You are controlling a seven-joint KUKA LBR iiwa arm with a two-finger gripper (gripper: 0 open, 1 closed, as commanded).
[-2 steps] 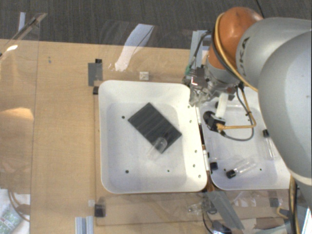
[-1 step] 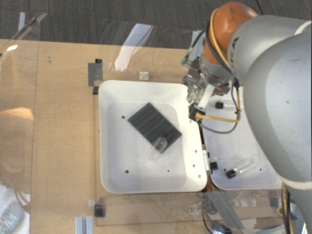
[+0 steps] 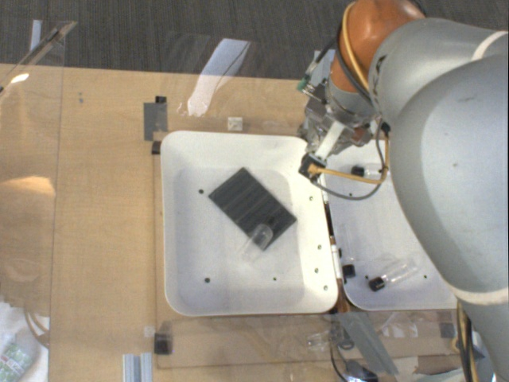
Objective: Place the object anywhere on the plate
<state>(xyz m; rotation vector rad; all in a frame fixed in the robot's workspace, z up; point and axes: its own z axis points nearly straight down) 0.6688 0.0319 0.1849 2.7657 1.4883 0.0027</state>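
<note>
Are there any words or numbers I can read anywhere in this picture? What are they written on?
None: no word, number or sign can be read here.
The dark ribbed plate in the left bin carries lines, no letters.
The clear object at the plate's lower edge bears no label.
The clear tube in the right bin has no readable mark.
The arm shows no readable lettering.
</note>
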